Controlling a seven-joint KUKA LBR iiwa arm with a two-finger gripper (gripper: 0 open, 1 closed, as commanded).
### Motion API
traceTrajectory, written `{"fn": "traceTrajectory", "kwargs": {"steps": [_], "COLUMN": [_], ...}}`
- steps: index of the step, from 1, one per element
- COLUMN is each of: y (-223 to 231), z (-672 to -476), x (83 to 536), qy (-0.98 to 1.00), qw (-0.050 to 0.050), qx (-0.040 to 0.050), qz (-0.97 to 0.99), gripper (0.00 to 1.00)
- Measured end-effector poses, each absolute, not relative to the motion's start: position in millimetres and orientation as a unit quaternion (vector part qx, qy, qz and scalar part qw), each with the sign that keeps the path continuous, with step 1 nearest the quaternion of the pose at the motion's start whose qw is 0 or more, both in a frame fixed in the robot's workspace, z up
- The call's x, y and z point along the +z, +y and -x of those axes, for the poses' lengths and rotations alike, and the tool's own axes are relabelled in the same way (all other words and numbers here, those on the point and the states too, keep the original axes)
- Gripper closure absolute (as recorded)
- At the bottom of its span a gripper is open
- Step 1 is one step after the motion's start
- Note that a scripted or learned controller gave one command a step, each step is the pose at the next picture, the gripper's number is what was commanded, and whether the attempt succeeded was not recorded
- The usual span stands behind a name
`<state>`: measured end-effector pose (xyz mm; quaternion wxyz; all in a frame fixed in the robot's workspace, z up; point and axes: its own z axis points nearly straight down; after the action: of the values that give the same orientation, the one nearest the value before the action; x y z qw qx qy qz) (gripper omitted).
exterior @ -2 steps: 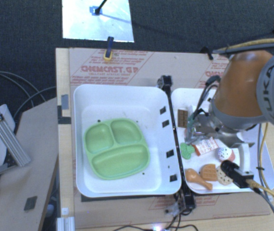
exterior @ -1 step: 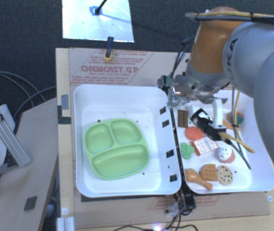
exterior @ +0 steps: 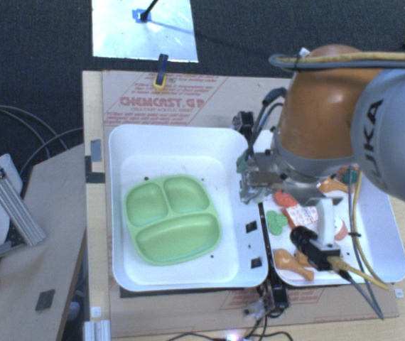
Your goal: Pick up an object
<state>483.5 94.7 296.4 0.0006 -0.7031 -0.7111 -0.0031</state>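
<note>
The arm (exterior: 344, 119) hangs low over the right bin (exterior: 394, 261), its wrist hiding the jaws so I cannot tell their state, above small toys (exterior: 288, 222) clustered there for picking, while the green tray (exterior: 173, 219) lies in the left bin (exterior: 138, 148).

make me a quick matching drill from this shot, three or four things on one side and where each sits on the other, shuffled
Things:
1. green divided tray
2. arm
3. small toys
4. cardboard sheet

Places:
A. above the right bin
B. under both bins
C. inside the left bin
D. inside the right bin

Pairs: 1-C, 2-A, 3-D, 4-B
</note>
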Motion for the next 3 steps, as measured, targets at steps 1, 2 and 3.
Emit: {"fn": "traceTrajectory", "kwargs": {"steps": [1, 2, 3], "y": [30, 58, 57], "z": [-563.9, -647.4, -643.9], "x": [178, 264, 270], "qy": [-0.705, -0.71, -0.71], "qw": [0.0, -0.005, -0.002], "qx": [0.0033, -0.0058, -0.0024], "qz": [0.709, 0.704, 0.704], "gripper": [1.0, 1.0, 1.0]}}
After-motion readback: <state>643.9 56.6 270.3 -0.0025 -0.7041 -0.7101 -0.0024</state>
